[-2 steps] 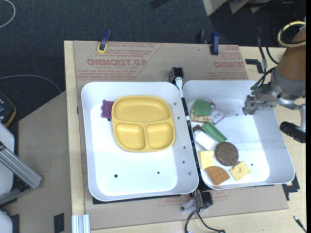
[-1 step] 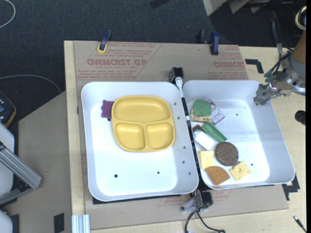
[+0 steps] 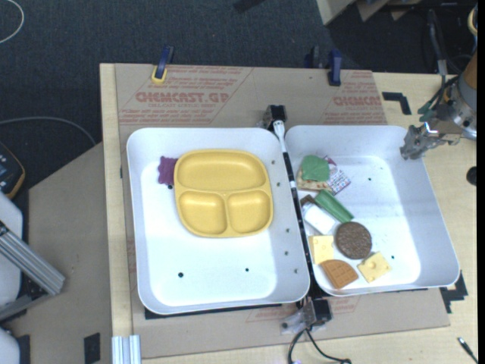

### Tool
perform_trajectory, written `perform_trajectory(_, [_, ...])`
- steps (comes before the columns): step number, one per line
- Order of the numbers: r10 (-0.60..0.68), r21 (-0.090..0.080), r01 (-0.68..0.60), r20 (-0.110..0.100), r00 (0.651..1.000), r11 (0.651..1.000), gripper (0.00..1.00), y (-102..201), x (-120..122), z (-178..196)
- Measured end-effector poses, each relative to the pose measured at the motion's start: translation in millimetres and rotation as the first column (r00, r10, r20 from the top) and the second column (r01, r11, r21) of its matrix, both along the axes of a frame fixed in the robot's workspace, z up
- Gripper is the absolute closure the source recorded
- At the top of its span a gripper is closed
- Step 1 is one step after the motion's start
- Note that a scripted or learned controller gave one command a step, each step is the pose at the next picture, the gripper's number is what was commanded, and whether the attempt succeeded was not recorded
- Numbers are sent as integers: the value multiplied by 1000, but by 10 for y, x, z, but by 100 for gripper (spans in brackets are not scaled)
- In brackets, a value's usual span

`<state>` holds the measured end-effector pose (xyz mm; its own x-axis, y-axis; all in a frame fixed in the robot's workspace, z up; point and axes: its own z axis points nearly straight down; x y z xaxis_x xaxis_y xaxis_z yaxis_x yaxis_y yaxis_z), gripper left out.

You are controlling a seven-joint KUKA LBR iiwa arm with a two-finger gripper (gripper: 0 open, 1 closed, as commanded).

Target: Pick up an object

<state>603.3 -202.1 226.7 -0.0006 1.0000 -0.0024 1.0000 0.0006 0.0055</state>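
My gripper (image 3: 416, 144) hangs at the right bin's (image 3: 394, 196) upper right corner, near its rim, with nothing visible between its fingers. The toy foods lie along the right bin's left side, well away from the gripper: a green leafy piece (image 3: 314, 167), a green cylinder (image 3: 333, 205), a white block (image 3: 319, 221), a brown round cookie (image 3: 354, 239), a yellow cheese slice (image 3: 323, 247), an orange cracker (image 3: 338, 272) and a small yellow cheese wedge (image 3: 374, 268).
The left bin (image 3: 204, 279) holds a yellow divided plate (image 3: 223, 191) with a purple item (image 3: 167, 170) tucked at its left edge. Both bins sit on a cardboard sheet (image 3: 227, 89) held by clamps. A black clip (image 3: 276, 117) sits between the bins at the top.
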Motion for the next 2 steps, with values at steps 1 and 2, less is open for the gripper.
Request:
perform_trajectory(1, [4, 4, -4, -6, 1000, 1000, 100, 462, -47, 59])
perform_trajectory(2, [5, 5, -5, -8, 1000, 1000, 100, 1019, -101, -20])
